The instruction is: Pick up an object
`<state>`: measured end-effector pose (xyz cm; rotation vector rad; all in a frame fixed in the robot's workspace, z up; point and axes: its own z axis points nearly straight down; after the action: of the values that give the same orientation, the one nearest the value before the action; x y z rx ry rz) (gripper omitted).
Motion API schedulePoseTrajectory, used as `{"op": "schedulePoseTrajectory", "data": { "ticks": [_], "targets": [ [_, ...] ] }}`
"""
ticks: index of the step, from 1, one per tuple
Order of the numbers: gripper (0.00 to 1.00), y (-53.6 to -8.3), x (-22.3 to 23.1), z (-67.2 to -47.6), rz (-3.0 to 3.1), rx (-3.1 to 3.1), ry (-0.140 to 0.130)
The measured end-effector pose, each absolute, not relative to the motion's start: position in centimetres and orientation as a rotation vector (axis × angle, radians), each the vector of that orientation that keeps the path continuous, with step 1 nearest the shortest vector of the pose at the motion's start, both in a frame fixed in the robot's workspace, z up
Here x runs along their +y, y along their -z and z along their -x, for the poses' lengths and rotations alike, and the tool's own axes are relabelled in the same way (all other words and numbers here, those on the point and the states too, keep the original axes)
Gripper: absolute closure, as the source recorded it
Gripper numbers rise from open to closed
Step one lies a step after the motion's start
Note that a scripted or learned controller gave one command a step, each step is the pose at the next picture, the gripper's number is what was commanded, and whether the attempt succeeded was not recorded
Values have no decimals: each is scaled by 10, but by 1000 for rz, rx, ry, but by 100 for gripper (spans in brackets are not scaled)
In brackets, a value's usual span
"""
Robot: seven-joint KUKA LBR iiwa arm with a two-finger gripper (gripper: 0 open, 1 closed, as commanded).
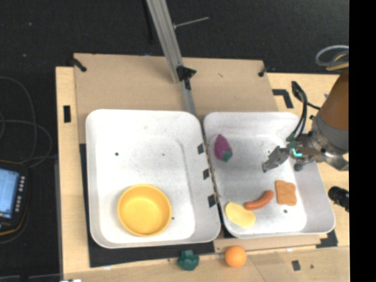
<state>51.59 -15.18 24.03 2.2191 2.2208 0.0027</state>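
The right bin point(252, 122) holds a purple fruit-like piece point(222, 147) near its left wall. Along its front lie an orange-brown block point(286, 192), an orange sausage point(259, 201) and a pale yellow piece point(239, 214). My gripper point(285, 163) hangs over the right side of this bin, just above the orange-brown block and apart from it. It stands open, and nothing is between its fingers. The purple piece lies well to the gripper's left.
A yellow bowl point(144, 210) sits in the front of the left bin point(141, 128). On the bench in front of the bins lie an orange ball point(235, 255) and a small green object point(188, 260). A slanted metal post point(167, 34) rises behind the bins.
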Motion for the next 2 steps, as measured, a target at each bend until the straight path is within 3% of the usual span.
{"op": "schedulePoseTrajectory", "data": {
  "ticks": [2],
  "targets": [
    [0, -136, -155, -519, -2224, 2223, 5]
  ]
}}
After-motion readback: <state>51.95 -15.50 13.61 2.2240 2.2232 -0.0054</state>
